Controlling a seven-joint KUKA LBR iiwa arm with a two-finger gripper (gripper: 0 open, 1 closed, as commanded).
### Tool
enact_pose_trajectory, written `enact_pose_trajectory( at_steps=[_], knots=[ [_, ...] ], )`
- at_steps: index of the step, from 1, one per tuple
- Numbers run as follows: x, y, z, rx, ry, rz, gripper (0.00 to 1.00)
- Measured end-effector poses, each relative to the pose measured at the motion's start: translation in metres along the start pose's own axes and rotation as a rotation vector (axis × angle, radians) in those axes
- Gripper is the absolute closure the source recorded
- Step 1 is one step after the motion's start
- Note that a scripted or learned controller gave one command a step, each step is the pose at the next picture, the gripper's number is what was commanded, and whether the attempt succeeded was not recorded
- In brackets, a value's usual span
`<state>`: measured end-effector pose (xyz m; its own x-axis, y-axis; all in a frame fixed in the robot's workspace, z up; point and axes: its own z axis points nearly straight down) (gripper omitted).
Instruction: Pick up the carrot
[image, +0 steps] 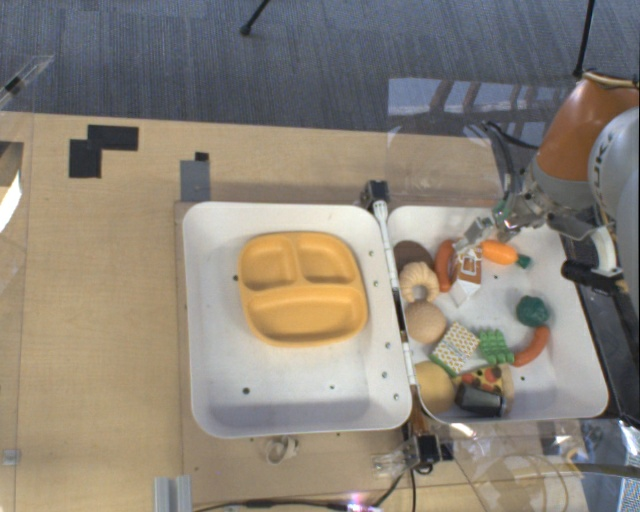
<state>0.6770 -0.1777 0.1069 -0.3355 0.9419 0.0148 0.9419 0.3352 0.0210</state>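
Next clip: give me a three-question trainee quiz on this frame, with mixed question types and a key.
1. True or false: the yellow tray lies in the right bin.
2. Which is nearer the gripper: A) the carrot, B) the broccoli?
3. Fill in: the yellow tray has ___ compartments.

Key: 1 false, it lies in the left bin; 2 A; 3 three.

Single fixed camera above the bench (100, 330), looking down at a slant; both white bins (210, 330) fully in frame, arm (600, 140) entering from right.
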Motion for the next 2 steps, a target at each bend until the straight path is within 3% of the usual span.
enact_pose_trajectory(
  at_steps=[1, 2],
  knots=[
    [-0.003, -0.014, -0.003, -0.029, -0.031, 0.024, 0.0],
    [-0.003, -0.008, -0.021, -0.043, -0.041, 0.013, 1.0]
  ],
)
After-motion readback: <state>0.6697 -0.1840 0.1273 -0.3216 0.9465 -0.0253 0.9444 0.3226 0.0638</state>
